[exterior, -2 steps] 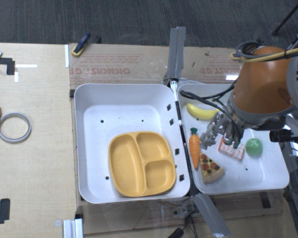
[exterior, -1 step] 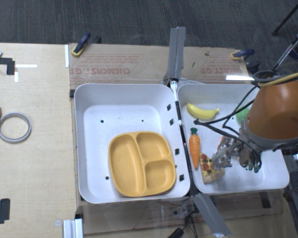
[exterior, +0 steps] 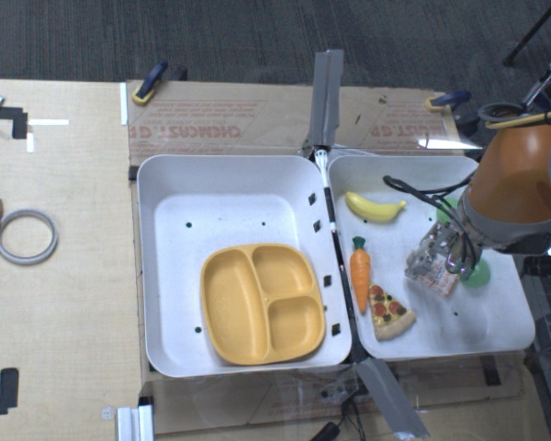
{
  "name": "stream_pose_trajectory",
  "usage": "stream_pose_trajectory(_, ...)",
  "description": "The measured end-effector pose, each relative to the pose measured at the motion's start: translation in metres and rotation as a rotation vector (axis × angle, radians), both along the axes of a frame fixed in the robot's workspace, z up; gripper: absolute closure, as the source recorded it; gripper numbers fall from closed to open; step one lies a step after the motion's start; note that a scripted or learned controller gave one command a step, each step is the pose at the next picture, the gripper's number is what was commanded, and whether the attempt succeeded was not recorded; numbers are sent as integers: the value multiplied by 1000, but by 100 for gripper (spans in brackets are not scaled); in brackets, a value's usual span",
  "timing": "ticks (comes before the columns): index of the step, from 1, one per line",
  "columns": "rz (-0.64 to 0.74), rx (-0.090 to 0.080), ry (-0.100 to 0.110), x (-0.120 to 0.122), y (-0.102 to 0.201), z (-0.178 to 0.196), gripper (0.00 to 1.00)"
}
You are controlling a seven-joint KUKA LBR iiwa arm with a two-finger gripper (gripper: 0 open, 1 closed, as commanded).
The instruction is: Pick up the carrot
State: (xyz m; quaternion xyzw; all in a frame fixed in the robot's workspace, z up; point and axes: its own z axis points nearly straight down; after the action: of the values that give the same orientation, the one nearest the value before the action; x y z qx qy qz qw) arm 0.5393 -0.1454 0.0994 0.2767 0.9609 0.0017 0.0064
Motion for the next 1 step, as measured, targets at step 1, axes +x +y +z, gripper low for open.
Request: stream_pose_trajectory(1,-24,0,10,14,-16,22,100)
